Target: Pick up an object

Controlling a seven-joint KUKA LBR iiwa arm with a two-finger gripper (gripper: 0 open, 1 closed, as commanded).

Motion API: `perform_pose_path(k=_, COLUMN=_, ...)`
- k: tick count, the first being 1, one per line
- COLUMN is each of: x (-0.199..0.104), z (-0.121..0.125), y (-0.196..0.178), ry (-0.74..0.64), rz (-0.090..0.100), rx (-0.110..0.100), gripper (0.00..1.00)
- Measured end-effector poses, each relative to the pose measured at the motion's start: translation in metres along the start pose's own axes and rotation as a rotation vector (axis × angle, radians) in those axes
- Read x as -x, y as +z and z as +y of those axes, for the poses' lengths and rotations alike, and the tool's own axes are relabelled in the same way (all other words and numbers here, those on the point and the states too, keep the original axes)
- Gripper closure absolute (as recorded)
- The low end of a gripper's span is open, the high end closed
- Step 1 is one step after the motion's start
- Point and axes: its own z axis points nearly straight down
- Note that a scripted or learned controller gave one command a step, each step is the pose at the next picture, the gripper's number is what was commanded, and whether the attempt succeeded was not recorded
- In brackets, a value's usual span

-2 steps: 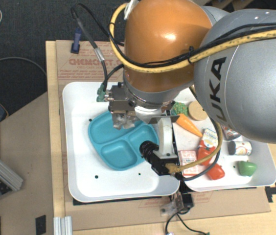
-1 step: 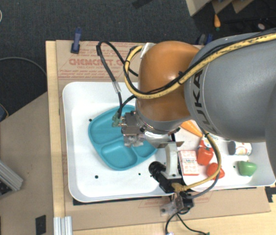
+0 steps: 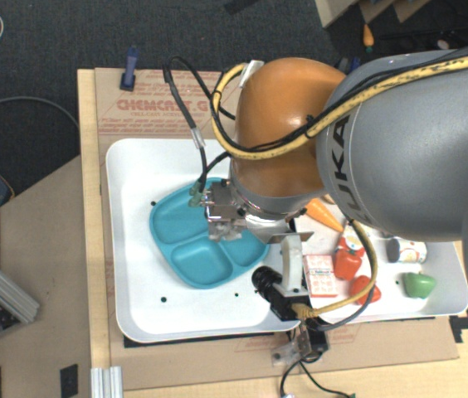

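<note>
Crowding the right bin: orange carrot, red pepper, green pepper.

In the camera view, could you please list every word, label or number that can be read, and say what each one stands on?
"CHEMCAST", in red print on the brown cardboard sheet under the white bin; the smaller red lines beneath it are too blurred to read.
"KU", large dark letters on the grey arm; the rest of the word is cut off.
The red and white packet carries print too small to read.
</note>
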Motion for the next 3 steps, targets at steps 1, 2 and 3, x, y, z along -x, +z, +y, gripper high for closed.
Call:
perform_pose_path(k=1, x=-0.035, z=0.001, y=-0.207, ry=-0.008, rz=0.008, rx=0.018, gripper=1.0)
perform_pose_path(k=2, x=0.022, z=0.0, y=-0.165, ry=0.002, rz=-0.003, rx=-0.006, gripper=1.0)
perform_pose_path(k=3, x=0.019, z=0.0, y=-0.177, ry=-0.004, rz=-0.001, rx=0.001, gripper=1.0)
